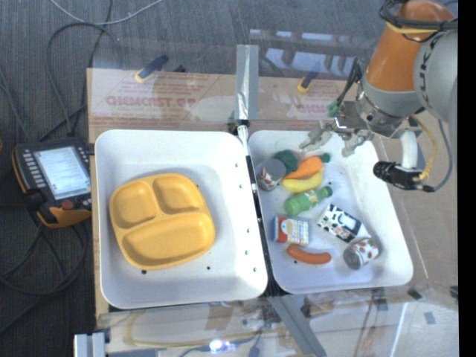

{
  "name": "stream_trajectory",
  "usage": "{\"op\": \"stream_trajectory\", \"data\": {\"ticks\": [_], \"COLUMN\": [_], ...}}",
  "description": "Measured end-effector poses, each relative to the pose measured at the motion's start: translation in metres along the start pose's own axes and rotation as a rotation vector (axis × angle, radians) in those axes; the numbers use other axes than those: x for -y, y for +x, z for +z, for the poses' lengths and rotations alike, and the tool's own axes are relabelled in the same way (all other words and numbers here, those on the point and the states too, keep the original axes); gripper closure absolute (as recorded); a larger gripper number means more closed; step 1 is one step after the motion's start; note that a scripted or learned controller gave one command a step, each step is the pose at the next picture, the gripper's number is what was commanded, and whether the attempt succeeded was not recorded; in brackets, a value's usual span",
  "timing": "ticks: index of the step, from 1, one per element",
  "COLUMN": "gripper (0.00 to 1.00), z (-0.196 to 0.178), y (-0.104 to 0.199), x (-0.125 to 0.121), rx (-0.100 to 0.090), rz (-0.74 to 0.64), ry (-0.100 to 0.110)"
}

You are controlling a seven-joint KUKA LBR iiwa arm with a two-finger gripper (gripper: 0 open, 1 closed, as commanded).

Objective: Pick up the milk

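Observation:
The milk [341,223] is a small carton with black cow patches. It lies on its side in the right bin [387,199], toward the near right part. My gripper [332,140] hangs over the far edge of that bin, above an orange carrot [306,167], well short of the milk. Its fingers [349,144] stand spread apart, open, with nothing between them.
Around the milk lie a green bottle [306,201], a red-and-white box [291,230], a sausage [309,256] and a tin [361,252]. A can [271,173], a green vegetable [286,158] and a yellow fruit [303,182] crowd the far left. The left bin holds a yellow divided tray [161,218].

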State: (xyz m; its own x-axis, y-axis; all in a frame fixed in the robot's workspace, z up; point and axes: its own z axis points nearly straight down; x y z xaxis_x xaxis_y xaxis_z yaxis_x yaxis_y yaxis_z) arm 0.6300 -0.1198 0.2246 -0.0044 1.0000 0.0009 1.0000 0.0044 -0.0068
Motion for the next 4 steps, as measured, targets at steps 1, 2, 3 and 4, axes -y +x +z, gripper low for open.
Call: {"op": "stream_trajectory", "data": {"ticks": [1, 2, 3, 4], "gripper": [0.0, 0.0, 1.0, 1.0], "z": [0.043, 0.131, 0.124, 0.047], "y": [-0.053, -0.065, -0.064, -0.026], "x": [0.056, 0.097, 0.096, 0.091], "rx": [0.003, -0.001, -0.003, 0.001], "rz": [0.078, 0.005, 0.003, 0.208], "ry": [0.001, -0.002, 0.001, 0.001]}}
